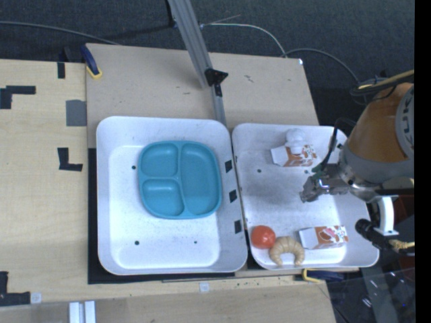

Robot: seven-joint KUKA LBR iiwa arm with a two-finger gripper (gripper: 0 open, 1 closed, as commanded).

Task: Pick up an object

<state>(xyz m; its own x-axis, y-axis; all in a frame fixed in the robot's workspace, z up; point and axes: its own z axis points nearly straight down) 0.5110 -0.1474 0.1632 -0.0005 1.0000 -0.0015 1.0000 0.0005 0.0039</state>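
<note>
— Where's the gripper (311, 190)?
— Over the right bin (269, 194), near its middle; I cannot tell how it's set.
— And the objects?
— Tomato (262, 235) touching croissant (287, 249), carton (323, 236) beside them, another carton (293, 155) at the far side.

I see a dark carpet (289, 9) across 12 o'clock, with thin cables (259, 32) lying on it at 1 o'clock. A tan board (145, 79) covers the bench centre; a paler wooden top (37, 180) extends to 9 o'clock, marked with black tape pieces (67, 160). A grey metal pole (192, 32) slants from 12 o'clock down to a black clamp (215, 77) on the board. A blue-and-yellow clip (91, 62) sits at the board's 10 o'clock corner. Light is even, with soft shadows.
</note>
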